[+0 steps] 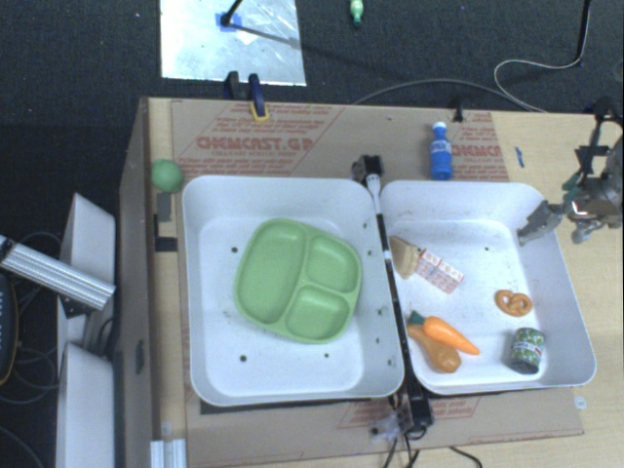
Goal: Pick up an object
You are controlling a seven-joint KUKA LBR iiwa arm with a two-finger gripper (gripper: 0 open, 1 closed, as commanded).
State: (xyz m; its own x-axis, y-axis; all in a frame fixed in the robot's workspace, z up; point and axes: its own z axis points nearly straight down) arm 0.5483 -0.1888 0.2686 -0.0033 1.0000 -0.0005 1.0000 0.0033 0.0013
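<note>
Small green ball sits on the bench's cardboard sheet just off the far left corner of the left white plastic bin. Inside that bin, a pale green divided plate with three compartments lies flat, roughly central, tilted a little toward the near right corner. Blue plastic bottle with a white cap stands upright on the cardboard beyond the far rim of the right white plastic bin, near that bin's far left corner. Right bin contents, from its left wall: a beige wedge-shaped item joined to a white pack with red print, lying close to the left wall in the far half; an orange toy carrot with a green top near the near left corner, resting against a second orange piece just in front of it. Further right, a small brown pretzel-shaped toy lies near the right wall, and a small dark green can stands in the near right corner. Grey two-finger gripper hangs over the bin's far right corner, beside the rim; nothing is visible between its fingers, and cannot tell how far apart they stand.
</note>
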